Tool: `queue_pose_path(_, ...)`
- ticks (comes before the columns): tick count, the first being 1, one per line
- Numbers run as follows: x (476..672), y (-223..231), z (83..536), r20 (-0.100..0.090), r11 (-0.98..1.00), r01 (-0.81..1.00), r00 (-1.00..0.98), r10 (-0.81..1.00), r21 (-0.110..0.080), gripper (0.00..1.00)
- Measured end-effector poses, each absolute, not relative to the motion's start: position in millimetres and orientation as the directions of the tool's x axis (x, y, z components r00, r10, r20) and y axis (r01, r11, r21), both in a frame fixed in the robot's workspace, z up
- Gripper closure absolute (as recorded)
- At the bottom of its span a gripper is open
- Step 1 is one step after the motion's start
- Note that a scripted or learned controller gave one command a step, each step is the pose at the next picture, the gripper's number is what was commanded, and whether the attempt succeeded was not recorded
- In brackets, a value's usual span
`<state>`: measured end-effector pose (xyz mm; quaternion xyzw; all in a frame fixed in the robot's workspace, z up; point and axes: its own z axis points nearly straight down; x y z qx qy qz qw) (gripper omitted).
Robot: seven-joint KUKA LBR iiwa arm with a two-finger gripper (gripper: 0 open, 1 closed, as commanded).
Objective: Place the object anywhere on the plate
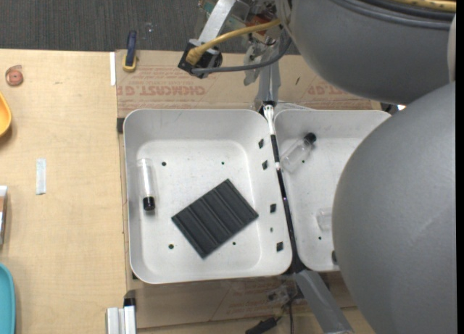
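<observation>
A black ribbed rectangular plate (pixel 215 217) lies flat and turned at an angle in the left bin (pixel 138 253), towards its front right. A clear tube with a black cap (pixel 148 187) lies near that bin's left wall. A second clear tube with a black cap (pixel 299 151) rests in the right bin (pixel 341 126), close to the wall between the bins. My gripper (pixel 265 72) hangs high above the bins' far edge, near the divider, with nothing seen in it. The arm's grey body covers most of the right bin.
Another small clear item (pixel 323 220) lies in the right bin at the edge of the arm's body. Cardboard (pixel 167 86) lies behind the bins. A wooden bench top (pixel 65 151) with small odds and ends extends to the left.
</observation>
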<state>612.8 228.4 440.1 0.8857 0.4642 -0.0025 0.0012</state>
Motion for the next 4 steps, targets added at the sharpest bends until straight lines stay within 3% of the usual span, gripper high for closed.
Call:
queue_pose_path(1, 613.8, 228, 446, -0.014, -0.568, 0.823, 0.568, 0.823, -0.002, 1.0)
queue_pose_path(2, 654.9, 227, 289, -0.004, 0.015, 1.0, -0.015, 1.0, -0.003, 1.0)
queue_pose_path(3, 604.3, 197, 315, -0.003, 0.265, 0.964, -0.265, 0.964, -0.003, 1.0)
queue_pose_path(4, 549.3, 182, 299, -0.001, 0.518, 0.856, -0.518, 0.856, -0.003, 1.0)
